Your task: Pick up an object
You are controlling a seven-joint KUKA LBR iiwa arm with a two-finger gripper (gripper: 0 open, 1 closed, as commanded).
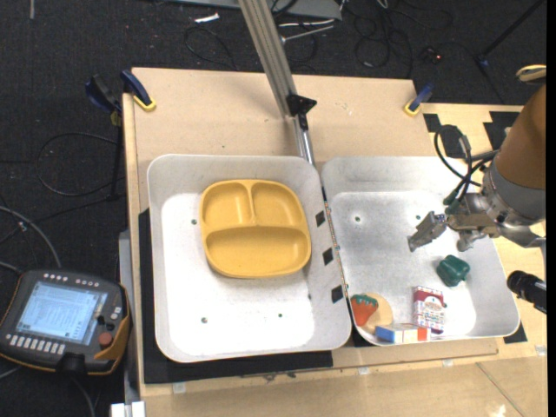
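Roughly: 2 white bins, 1 yellow divided plastic plate [255, 228] in left bin [174, 320]. Right bin [373, 189] lower right: 1 green block [453, 270], 1 red-white carton [429, 308], 2–3 small mixed toys [375, 316], hard to separate. Claw [445, 230] above green block, spread wide, holding nothing.

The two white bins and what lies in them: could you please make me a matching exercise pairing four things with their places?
Things:
1. yellow divided plastic plate
2. dark green rounded block
3. red and white small carton
4. two-finger gripper

Places:
A. near front rim of right bin
B. above right bin, up-left of the green block
C. left bin
D. right bin, right side, behind the carton

Pairs: 1-C, 2-D, 3-A, 4-B
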